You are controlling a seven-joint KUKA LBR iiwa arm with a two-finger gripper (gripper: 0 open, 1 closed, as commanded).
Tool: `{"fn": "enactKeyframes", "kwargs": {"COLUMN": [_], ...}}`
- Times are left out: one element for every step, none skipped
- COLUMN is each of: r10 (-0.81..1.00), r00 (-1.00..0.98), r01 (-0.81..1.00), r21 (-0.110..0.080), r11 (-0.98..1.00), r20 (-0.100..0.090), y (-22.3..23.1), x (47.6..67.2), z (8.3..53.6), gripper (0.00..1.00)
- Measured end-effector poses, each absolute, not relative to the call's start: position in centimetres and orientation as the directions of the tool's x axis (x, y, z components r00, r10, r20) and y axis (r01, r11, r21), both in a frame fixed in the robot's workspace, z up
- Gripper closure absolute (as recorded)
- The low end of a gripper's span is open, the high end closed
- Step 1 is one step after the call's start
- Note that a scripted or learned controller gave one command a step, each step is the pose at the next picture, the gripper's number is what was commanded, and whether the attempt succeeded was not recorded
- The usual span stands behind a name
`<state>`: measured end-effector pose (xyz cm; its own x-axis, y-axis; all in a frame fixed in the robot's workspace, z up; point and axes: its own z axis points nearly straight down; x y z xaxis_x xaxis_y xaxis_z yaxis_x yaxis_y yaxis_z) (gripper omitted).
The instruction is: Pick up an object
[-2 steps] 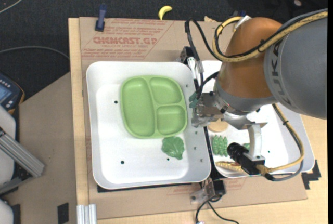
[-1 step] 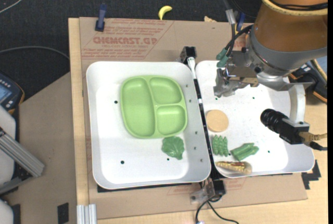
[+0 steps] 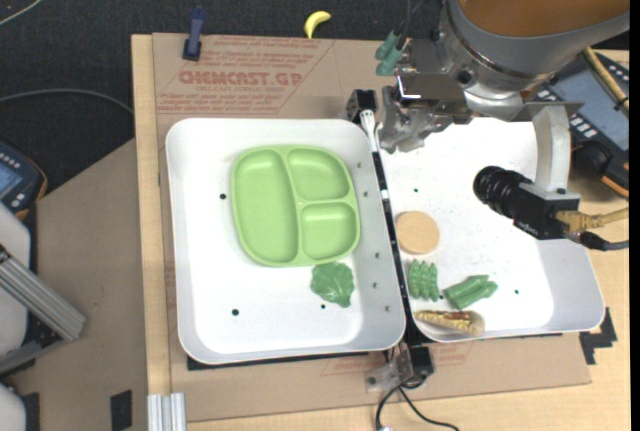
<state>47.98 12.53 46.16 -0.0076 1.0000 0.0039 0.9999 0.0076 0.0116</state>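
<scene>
green pod [image 3: 470, 292] | right bin [image 3: 560, 299] | long axis left-right, right end slightly up

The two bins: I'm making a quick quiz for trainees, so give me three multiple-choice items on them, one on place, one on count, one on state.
1. Where does the green divided plate lie?
A. left bin
B. right bin
C. on the cardboard

2. How many compartments does the plate have?
A. two
B. three
C. four

3. How does the plate lie?
A. open side up
B. flipped over
C. on its edge

Answers: 1 A, it rests on the left bin floor; 2 B, ridges split it into three; 3 A, its hollows face the camera.
</scene>
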Motion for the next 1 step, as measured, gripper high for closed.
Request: {"fn": "enactKeyframes", "kwargs": {"r10": [1.0], "r00": [0.004], "r01": [1.0], "r21": [-0.01], "r11": [-0.004], "r20": [-0.003], "y": [10.39], "x": [48.47], "z": [34.73], "gripper": [1.0]}}
